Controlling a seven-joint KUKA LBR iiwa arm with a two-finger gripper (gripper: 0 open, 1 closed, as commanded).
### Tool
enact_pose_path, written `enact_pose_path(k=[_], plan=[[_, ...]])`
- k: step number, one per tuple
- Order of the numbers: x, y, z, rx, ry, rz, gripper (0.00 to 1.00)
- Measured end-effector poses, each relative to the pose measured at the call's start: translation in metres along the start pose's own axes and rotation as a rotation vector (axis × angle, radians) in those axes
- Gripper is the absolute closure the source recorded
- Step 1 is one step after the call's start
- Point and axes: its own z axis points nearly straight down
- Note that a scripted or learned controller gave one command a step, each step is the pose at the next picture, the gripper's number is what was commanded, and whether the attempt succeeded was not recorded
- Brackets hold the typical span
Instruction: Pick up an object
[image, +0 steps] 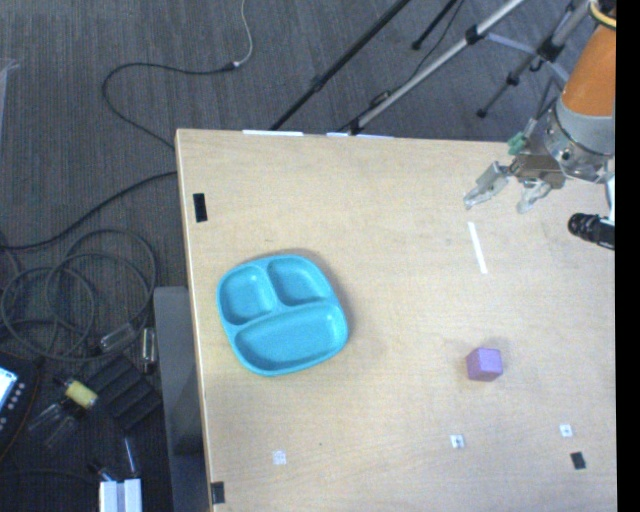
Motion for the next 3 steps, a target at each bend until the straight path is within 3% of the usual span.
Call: enact_pose_path(k=[1,2,3], plan=[[-0.004,0.0,-0.048,0.001,0.001,0.053,0.0],[0.021,0.0,-0.056,0.002,0.0,0.069,0.0],[0.001,-0.005,-0.04,0.004,0.001,0.311,0.0]])
